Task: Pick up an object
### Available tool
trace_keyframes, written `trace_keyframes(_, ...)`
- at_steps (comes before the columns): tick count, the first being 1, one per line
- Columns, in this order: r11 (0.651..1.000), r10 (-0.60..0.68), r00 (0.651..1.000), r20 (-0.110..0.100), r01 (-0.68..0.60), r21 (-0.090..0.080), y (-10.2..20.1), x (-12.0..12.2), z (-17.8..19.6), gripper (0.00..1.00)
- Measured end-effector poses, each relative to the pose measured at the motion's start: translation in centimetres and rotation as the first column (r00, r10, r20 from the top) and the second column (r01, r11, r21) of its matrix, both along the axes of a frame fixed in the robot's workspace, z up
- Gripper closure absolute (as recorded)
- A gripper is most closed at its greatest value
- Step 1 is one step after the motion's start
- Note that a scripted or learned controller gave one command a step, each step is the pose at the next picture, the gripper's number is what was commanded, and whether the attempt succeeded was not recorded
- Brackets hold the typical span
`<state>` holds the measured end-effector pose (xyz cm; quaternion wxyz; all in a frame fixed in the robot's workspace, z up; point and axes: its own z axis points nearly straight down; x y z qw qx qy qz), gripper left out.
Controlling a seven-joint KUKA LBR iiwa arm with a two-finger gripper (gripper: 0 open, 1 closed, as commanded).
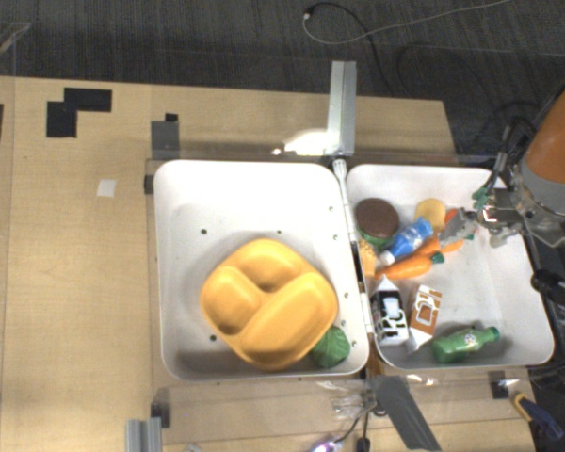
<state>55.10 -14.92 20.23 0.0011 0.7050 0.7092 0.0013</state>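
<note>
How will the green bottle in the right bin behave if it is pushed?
The green bottle lies on its side on the smooth bin floor, so it would probably roll or slide. It looks like small plastic, so likely light and stiff.

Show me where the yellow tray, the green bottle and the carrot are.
yellow tray [268,301], camera view, on its middle ridge.
green bottle [463,342], camera view, on its body.
carrot [410,266], camera view, on its orange middle.

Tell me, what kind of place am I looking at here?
Probably a robotics lab set up for picking tests. A robot arm reaches over two white bins on a wooden bench, one holding a yellow divided plate, the other toy groceries like a carrot and green bottle.
</note>
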Motion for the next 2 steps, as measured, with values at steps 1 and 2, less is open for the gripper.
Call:
trace_keyframes(1, 0.999, -0.053, 0.999, 0.009, 0.053, -0.003, -2.6, 4.2, -11.3, 0.0)
trace_keyframes(2, 0.999, -0.05, 0.999, 0.015, 0.05, -0.001, -2.3, 4.4, -10.1, 1.0)
